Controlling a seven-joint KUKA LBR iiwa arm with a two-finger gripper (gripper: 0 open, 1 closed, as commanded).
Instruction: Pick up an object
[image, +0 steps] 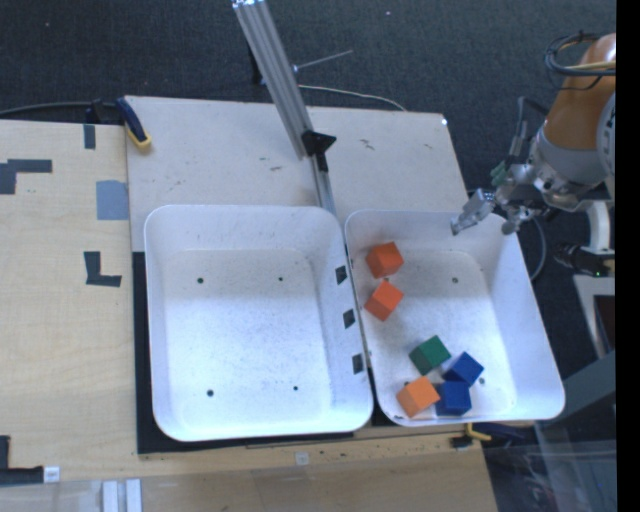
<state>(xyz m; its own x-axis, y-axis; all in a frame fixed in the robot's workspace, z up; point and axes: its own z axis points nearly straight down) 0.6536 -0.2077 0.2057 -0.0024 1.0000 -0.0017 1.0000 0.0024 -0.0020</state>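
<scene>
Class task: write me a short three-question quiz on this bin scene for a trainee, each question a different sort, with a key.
1. True or false: all blocks lie in the right bin.
2. How many orange blocks?
3. The green block is nearest to: A) a blue block B) the gripper C) the left bin

Key: 1 true; 2 three; 3 A.
</scene>
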